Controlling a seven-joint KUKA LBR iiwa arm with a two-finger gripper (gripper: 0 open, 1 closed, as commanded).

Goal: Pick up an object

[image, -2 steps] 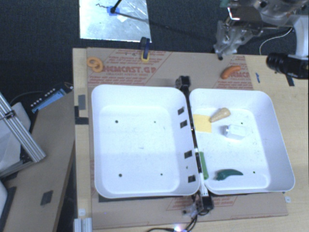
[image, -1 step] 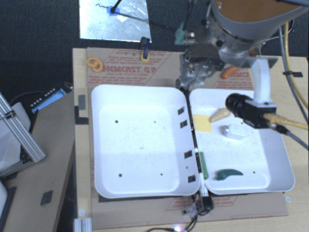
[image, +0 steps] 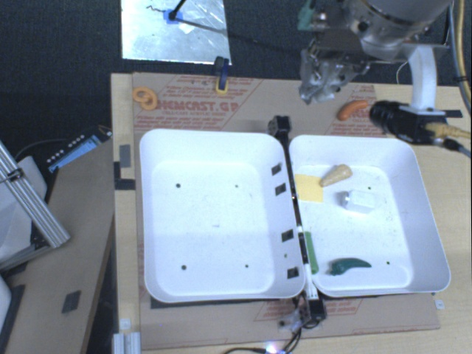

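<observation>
The right bin (image: 424,220) holds a tan cone-shaped piece (image: 335,174), a yellow square slice (image: 310,188), a small white block (image: 358,201) and a dark green curved pepper (image: 348,265). My gripper (image: 318,88) hangs high above the bench, beyond the far edge of the right bin, with nothing visible between its fingers. Its metal fingers (image: 313,91) point down, close together.
The left bin (image: 158,220) sits beside the right one, joined by a row of black clips (image: 284,190). An orange sausage-like piece (image: 352,110) and a pretzel-shaped ring (image: 145,98) lie on the cardboard behind the bins. A yellow clamp (image: 221,76) stands at the back.
</observation>
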